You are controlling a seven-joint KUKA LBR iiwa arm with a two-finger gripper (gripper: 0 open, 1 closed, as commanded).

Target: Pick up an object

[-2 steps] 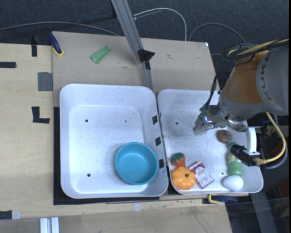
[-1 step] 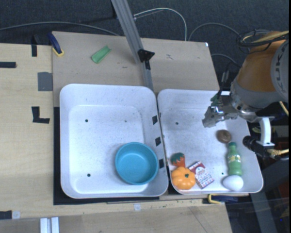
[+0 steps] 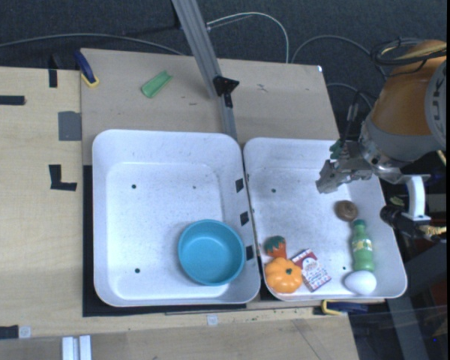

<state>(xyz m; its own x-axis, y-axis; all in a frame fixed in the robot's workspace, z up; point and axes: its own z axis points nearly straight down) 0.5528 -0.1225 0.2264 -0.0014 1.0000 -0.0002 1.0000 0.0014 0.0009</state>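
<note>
A pale wooden bench (image 3: 30, 201) on dark carpet bears two shallow white bins side by side, with cables trailing across the floor behind it and a grey pole (image 3: 199, 40) slanting down to a black clamp at the bins' far edge. A green block (image 3: 155, 83) lies on the bench beyond the left bin (image 3: 135, 163), which holds a blue bowl (image 3: 211, 251) near its front right corner. The right bin (image 3: 292, 193) holds the other objects along its front and right side: an orange pumpkin-shaped toy (image 3: 284, 275) with a small red-and-green item (image 3: 274, 245) just behind it, a red-and-white packet (image 3: 311, 269) beside the pumpkin, a green bottle (image 3: 361, 248) lying with a white egg-shaped object (image 3: 360, 282) at its near end, and a small brown lump (image 3: 346, 210) just beyond the bottle. The gripper (image 3: 331, 180) hangs over the right bin's far right part, near the brown lump but apart from it; how wide it stands cannot be told, and nothing shows in its grasp.
</note>
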